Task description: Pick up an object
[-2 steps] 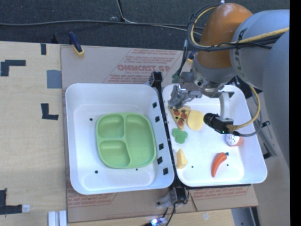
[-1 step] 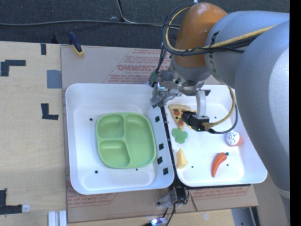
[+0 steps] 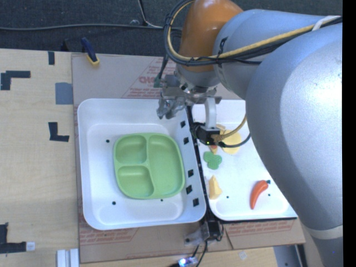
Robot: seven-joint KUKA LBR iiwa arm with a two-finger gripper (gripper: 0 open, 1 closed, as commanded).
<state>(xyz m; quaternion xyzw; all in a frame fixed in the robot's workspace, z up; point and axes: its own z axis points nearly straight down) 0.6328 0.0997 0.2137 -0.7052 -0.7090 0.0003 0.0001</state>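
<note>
My gripper (image 3: 170, 111) hangs over the far right corner of the left bin (image 3: 92, 149), close to the wall between the two bins, with nothing seen in it. A green divided plate (image 3: 149, 166) lies in the middle of that bin, below and left of the gripper. In the right bin (image 3: 278, 207) lie a small green piece (image 3: 212, 160), a yellow piece (image 3: 214, 188) and an orange-red pepper (image 3: 258, 194). A pale yellow thing (image 3: 232, 144) lies near the far end of the right bin, partly hidden by the wrist.
The big grey arm covers the right side of the right bin. Cardboard (image 3: 111, 77) lies under both bins on the wooden bench. A blue and yellow tool (image 3: 90, 53) rests at the cardboard's far left corner.
</note>
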